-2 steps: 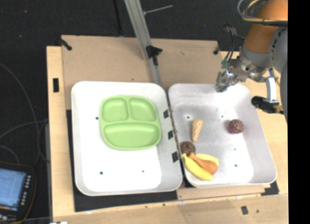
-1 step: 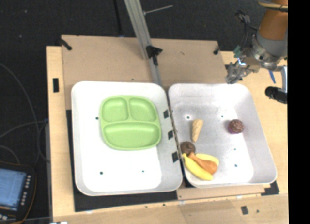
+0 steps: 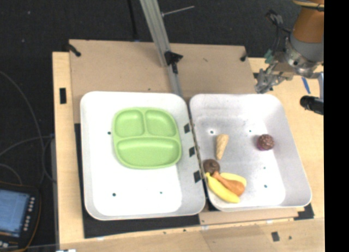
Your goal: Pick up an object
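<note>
Hovering over right bin's (image 3: 283,131) far right corner: jaws (image 3: 264,84), opening state cannot be told, nothing seen held. Inside bin: cone (image 3: 221,145), dark ball (image 3: 265,142), banana (image 3: 221,191), carrot (image 3: 230,185). Left bin (image 3: 98,191): green plate (image 3: 146,138).

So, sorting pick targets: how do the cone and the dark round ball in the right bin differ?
The cone is pale tan, tapered and lying on its side; the ball is dark maroon and round. The cone sits nearer the bin's middle, the ball toward its right wall. Both lie apart from other items in the right bin.

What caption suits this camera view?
Gripper above the right bin's far edge; green plate in the left bin.
</note>
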Motion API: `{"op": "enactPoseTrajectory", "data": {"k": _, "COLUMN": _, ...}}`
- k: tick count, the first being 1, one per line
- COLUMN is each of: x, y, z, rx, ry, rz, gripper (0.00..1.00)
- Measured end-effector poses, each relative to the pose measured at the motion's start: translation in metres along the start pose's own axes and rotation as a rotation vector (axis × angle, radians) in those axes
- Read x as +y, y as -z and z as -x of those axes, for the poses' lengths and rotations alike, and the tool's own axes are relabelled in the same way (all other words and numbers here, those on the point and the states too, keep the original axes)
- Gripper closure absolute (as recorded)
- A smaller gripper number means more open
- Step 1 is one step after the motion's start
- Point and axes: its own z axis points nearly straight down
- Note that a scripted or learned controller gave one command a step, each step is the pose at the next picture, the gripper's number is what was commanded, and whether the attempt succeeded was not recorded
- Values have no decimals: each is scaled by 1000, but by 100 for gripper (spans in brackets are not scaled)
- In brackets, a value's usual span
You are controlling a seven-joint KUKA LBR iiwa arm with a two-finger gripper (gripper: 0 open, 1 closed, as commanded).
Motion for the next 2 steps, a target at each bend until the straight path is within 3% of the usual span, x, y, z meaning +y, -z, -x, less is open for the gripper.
{"op": "enactPoseTrajectory", "data": {"k": 2, "x": -27, "y": 12, "z": -87, "rx": 3, "ry": 3, "rz": -3, "gripper": 100}}
